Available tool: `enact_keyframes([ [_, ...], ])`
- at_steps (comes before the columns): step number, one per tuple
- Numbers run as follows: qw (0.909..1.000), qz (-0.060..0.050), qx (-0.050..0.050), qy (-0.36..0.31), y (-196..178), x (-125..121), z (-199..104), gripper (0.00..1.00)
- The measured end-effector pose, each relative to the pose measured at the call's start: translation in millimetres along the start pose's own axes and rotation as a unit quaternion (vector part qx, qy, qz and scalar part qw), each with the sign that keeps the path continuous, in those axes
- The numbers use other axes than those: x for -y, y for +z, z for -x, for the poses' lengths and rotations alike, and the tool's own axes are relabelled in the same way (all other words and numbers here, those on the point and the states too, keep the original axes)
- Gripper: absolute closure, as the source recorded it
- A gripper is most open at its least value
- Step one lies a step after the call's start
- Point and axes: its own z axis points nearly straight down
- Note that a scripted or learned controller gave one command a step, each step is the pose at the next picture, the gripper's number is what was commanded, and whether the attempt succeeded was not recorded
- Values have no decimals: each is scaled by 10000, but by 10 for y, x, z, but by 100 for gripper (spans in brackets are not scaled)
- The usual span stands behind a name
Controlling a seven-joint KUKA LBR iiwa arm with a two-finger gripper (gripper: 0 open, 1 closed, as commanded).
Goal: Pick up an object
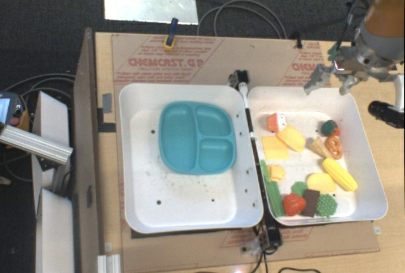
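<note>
The right bin [370,158] holds several toy foods: a corn cob [340,175], a flat yellow cheese square [275,147], a yellow lemon-like piece [292,138], a red and white piece [276,121], a dark green broccoli [328,128], a tomato [293,204] and a brown block [311,202]. My gripper [331,83] hangs above the bin's far edge at the upper right. Its two fingers are spread, one fingertip [314,82] to the left, and nothing is between them. It is apart from all the foods.
The left bin [142,202] bears a teal divided plate [196,137]. A black clamp [240,80] sits at the far end of the seam between the bins. Cables lie behind the bench, and a grey bar [35,144] juts in at the left.
</note>
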Motion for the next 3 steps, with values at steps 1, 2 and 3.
enact_keyframes([
  [1,10000,-68,-18,6,1702,306,-200,0],
  [2,10000,-23,-2,19,1590,611,-32,0],
  [3,10000,13,-2,-22,1906,166,-281,0],
])
